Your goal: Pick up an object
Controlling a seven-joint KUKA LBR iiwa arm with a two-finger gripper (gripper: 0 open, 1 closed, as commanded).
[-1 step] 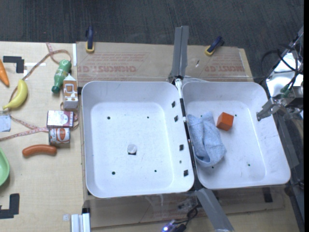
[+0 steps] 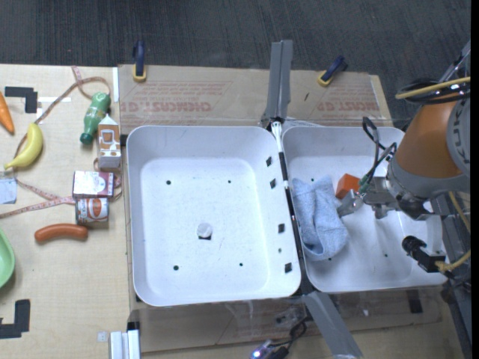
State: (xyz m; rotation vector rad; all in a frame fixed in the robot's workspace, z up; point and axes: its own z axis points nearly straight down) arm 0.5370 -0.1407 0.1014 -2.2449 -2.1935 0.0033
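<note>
A crumpled light-blue cloth (image 2: 318, 215) lies in the right bin (image 2: 359, 271), against its left wall. Just right of it an orange block (image 2: 346, 185) pokes out beside the arm's wrist. A small white disc (image 2: 205, 232) lies on the floor of the left bin (image 2: 150, 223). My gripper (image 2: 358, 200) hangs low over the right bin, next to the orange block and the cloth's right edge. Its fingers are too small and cluttered to read.
On the wooden bench left of the bins lie a banana (image 2: 27, 146), a green bottle (image 2: 94, 115), a small carton (image 2: 108, 144), a can (image 2: 92, 210), a sausage (image 2: 61, 233) and a carrot (image 2: 6, 114). A grey divider post (image 2: 279, 81) rises between the bins.
</note>
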